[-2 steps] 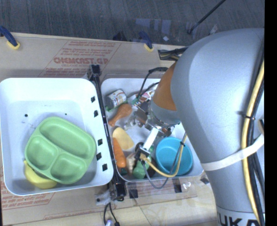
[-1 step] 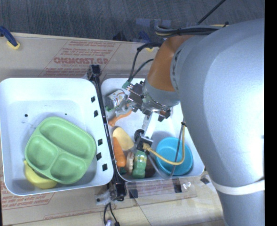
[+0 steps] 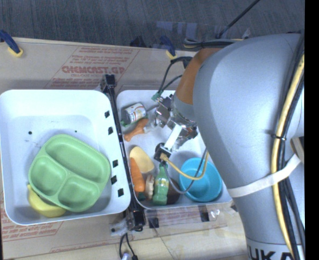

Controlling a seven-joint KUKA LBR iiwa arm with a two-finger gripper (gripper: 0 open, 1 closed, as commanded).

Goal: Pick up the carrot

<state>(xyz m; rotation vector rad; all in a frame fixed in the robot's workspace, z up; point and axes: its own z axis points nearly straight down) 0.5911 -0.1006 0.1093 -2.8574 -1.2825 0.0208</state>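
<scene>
A bright orange carrot (image 3: 137,175) lies lengthwise near the left wall of the right bin (image 3: 128,99), toward its front. It sits between a pale yellow piece (image 3: 142,158) and a green bottle (image 3: 161,186). My gripper (image 3: 163,116) hangs over the back half of the right bin. It is close to a small can (image 3: 134,112) and a darker orange elongated piece (image 3: 138,127). The carrot lies well in front of the gripper and apart from it. The large grey arm hides the right side of the bin.
A blue bowl (image 3: 201,180) stands at the front right of the right bin. The left bin (image 3: 18,104) holds a green divided plate (image 3: 70,171) with a yellow object (image 3: 43,206) under its front edge. A black clip divider (image 3: 114,124) runs between the bins.
</scene>
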